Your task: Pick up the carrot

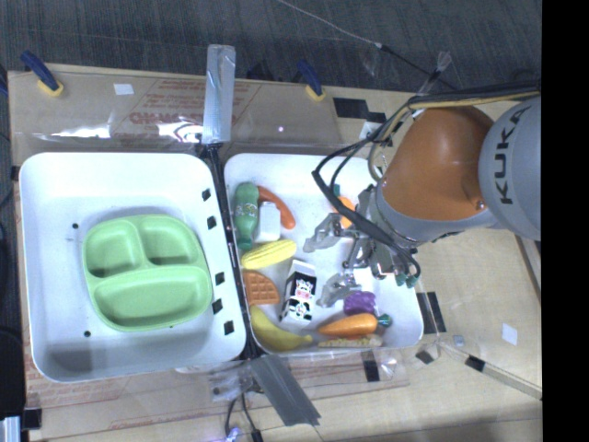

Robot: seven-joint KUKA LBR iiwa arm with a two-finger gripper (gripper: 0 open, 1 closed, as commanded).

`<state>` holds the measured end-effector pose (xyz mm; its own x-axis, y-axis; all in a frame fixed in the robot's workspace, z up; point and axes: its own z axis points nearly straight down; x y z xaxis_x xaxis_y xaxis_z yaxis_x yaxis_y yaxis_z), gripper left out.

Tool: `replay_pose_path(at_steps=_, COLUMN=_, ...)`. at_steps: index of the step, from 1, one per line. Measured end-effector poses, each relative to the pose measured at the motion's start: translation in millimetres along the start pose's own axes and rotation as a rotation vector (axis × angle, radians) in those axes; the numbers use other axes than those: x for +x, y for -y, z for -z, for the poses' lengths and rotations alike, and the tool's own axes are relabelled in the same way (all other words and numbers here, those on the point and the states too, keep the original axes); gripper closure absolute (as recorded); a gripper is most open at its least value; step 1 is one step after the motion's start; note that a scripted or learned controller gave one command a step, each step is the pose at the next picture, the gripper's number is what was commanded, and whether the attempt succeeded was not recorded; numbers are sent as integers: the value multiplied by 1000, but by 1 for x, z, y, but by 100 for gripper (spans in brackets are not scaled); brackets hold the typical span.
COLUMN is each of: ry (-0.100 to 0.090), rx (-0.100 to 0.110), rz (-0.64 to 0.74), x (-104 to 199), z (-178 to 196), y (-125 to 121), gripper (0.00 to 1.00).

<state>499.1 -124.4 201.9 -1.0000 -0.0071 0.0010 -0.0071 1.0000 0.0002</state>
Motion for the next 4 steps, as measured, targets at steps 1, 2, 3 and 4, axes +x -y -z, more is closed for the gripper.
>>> replay_pose_path(at_steps=1, ry=1, rx=1, rz=45, x=-48, z=-19, y=50, gripper=0)
replay_pose_path(at_steps=2, ry=1, rx=0, rz=-16, x=-100, z=-111, y=85, gripper=0)
replay_pose_path(at_steps=3, ry=8, rx=2, rz=-7, x=-103, z=-98, y=83, gripper=100)
replay_pose_path(at_steps=4, ry=8, rx=2, rz=-6, x=-103, z=-98, y=83, gripper=0)
